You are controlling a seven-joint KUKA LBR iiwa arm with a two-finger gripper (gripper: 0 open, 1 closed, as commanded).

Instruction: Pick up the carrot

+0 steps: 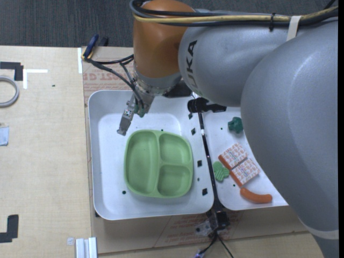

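The carrot (235,177) lies in the right bin (228,200): a thin orange body with a green leafy top at its left end, partly tucked under a pink checked wafer (239,163). My gripper (127,121) hangs over the far-left part of the left bin (102,160), just beyond the green plate's back-left corner and far left of the carrot. Nothing shows in it. The big grey arm covers the right bin's far and right parts.
A green divided plate (159,164) fills the middle of the left bin. In the right bin an orange-red sausage (256,197) lies near the front, close to the carrot's tip, and a dark green piece (235,124) sits farther back. A ridge divides the bins.
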